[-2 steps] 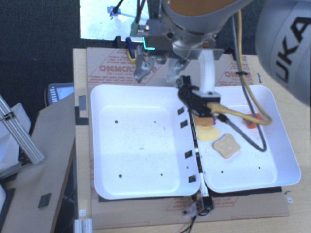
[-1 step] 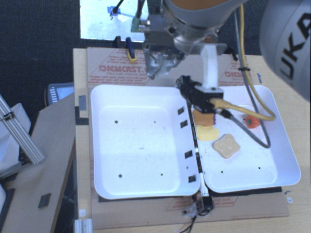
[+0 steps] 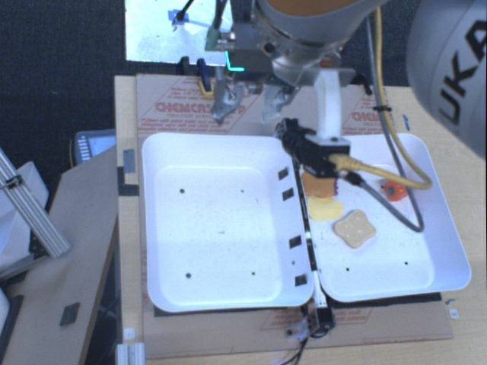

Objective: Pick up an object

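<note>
Camera view: tan toast-shaped piece (image 3: 354,228) lies in right bin (image 3: 437,268), w/ yellow flat piece (image 3: 326,209) just beside it, small red obj (image 3: 393,192) near bin's far side. Gripper (image 3: 247,105) is above left bin's (image 3: 221,226) far rim, fingers apart, nothing betw them. Yellow cable (image 3: 380,175) crosses right bin.

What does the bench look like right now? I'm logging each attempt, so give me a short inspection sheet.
Surface: two white bins side by side, left bin and right bin, on a cardboard sheet.
Job's things: in the right bin, a tan toast-shaped piece, a yellow flat piece, a small red object.
Clutter: nothing seen.
Grippers: gripper above the bins' far edge, over cardboard, holding nothing.
Cables: yellow cable and grey cable trail across the right bin.
Surroundings: dark floor, aluminium rail at left.
</note>
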`<state>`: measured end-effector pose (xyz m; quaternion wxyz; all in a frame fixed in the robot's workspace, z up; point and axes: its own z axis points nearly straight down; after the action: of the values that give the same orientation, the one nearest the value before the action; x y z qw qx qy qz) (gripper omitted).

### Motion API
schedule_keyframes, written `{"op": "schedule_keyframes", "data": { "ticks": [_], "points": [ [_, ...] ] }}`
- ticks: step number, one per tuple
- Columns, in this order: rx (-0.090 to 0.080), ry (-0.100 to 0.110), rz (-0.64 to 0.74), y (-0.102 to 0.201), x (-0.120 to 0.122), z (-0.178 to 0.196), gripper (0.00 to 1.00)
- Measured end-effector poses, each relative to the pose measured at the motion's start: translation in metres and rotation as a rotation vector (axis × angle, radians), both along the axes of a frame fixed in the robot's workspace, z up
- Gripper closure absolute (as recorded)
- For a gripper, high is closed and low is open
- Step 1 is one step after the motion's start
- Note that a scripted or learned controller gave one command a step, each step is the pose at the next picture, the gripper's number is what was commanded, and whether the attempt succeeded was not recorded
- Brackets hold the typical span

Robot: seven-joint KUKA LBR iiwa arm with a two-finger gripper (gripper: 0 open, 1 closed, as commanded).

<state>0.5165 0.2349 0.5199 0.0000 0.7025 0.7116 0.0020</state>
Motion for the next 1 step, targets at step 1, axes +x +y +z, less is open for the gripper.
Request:
{"op": "schedule_keyframes", "data": {
  "ticks": [1],
  "points": [
    [0.001, -0.002, 0.005, 0.0005, 0.0002, 0.0113, 1.0]
  ]
}}
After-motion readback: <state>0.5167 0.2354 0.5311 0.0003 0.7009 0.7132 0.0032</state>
